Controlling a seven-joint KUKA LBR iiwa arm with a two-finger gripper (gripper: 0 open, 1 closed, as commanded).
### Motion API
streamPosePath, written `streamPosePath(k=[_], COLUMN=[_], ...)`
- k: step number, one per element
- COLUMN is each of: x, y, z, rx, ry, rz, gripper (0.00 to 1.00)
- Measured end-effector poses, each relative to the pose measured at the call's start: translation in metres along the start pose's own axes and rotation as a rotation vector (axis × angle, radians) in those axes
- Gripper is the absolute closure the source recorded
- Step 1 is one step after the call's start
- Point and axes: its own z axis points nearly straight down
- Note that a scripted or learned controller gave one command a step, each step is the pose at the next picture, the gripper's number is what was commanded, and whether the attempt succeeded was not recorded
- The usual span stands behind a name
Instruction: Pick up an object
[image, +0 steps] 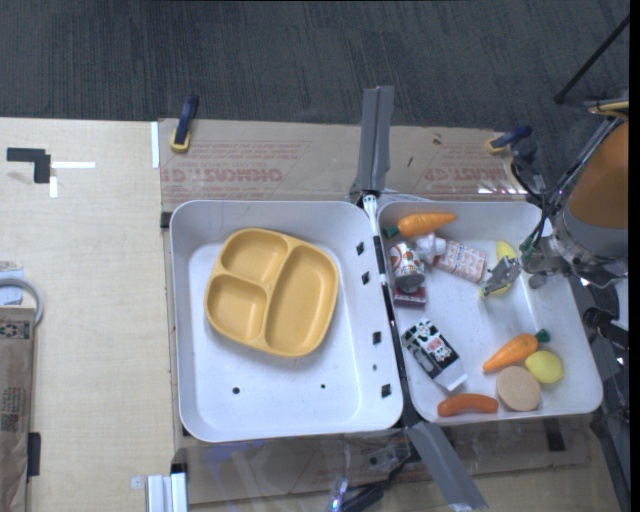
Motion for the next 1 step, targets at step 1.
streamPosePath(k=[1], x=[0.0381], y=[0.0394], z=[0.0141], rx=[0.003], ry=[-0.007], rz=[-0.112], gripper=[0.0])
